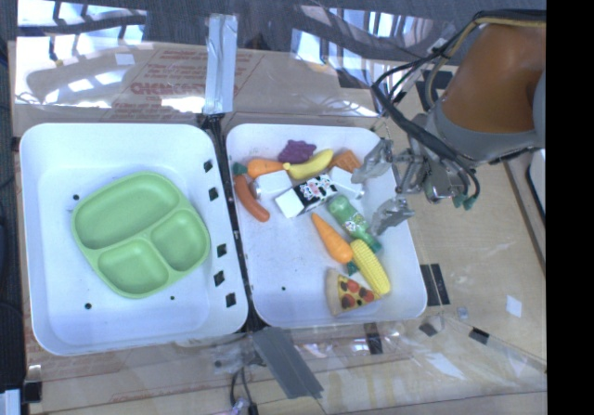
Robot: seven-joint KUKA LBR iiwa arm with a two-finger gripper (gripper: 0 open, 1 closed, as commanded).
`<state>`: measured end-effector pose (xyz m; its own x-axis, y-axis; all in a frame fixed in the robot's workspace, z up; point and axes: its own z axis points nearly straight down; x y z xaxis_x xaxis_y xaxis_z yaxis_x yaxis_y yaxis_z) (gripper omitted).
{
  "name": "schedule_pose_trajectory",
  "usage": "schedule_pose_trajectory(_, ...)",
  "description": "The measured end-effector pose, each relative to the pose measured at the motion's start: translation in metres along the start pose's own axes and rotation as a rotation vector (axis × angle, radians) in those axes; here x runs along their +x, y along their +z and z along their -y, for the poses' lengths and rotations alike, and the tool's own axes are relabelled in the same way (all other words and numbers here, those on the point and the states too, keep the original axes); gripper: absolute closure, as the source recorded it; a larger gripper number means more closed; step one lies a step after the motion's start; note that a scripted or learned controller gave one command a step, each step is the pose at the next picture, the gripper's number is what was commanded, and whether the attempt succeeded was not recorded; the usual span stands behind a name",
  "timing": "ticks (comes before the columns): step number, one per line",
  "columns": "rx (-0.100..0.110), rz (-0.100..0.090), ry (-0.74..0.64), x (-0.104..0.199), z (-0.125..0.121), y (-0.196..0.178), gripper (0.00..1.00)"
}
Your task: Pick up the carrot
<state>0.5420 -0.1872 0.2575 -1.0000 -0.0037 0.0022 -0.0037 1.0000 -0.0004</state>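
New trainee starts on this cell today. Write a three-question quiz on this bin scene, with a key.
1. True or false: the carrot lies in the right bin.
2. What does the left bin hold? A) green divided plate B) pizza slice C) banana
3. Which yellow item lies right beside the carrot, toward the gripper side?

Key: 1 true. 2 A, the green divided plate. 3 the corn cob.

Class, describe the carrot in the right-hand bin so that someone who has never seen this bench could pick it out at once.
Look in the right bin, toward its right side. The carrot lies slanted near the middle, just left of the corn cob and below the green bottle. It is plain orange and tapers to a point, unlike the yellow, bumpy corn.
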Motion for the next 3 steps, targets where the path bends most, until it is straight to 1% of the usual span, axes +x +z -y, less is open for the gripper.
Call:
schedule_pose_trajectory(1,-0.004,-0.006,-0.127,0.016,0.004,0.146,0.00)
schedule_pose_trajectory(2,-0.003,-0.001,-0.136,0.026,-0.027,0.167,0.00)
schedule_pose_trajectory(3,-0.002,0.000,-0.144,0.025,-0.029,0.158,1.00)
